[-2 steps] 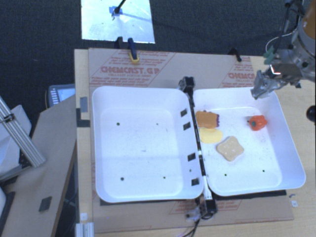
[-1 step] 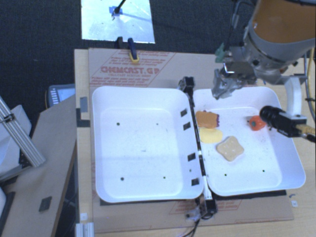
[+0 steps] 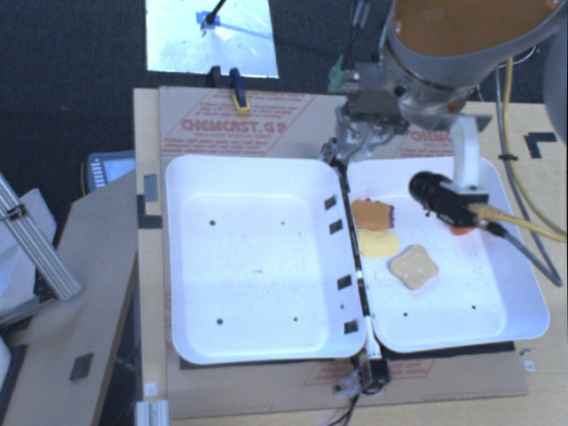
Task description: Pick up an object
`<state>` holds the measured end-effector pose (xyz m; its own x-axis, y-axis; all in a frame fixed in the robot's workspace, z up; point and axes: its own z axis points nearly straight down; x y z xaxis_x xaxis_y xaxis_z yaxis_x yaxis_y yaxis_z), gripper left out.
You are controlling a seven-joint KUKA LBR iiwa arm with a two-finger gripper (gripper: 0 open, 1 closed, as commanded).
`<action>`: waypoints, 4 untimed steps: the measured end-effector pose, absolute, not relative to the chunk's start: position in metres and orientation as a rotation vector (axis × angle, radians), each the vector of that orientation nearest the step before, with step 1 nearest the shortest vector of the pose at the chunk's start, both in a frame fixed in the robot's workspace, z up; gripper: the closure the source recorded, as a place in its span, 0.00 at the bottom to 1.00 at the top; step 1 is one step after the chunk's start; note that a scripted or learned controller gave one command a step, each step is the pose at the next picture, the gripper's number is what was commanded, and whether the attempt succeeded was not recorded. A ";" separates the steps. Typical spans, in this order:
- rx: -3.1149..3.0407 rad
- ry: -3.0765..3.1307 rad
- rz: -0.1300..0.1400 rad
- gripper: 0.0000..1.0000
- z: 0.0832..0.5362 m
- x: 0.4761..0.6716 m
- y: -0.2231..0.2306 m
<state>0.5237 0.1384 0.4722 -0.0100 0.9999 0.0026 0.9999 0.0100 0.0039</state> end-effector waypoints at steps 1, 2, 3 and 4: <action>2.211 2.234 0.000 1.00 0.416 0.565 0.222; 2.210 2.225 0.025 1.00 0.543 0.560 0.235; 2.223 2.221 0.001 1.00 0.536 0.505 0.187; 2.223 2.228 -0.023 1.00 0.318 0.531 0.224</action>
<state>0.5314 0.2245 0.3176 -0.0023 1.0000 -0.0058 0.9999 0.0022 -0.0148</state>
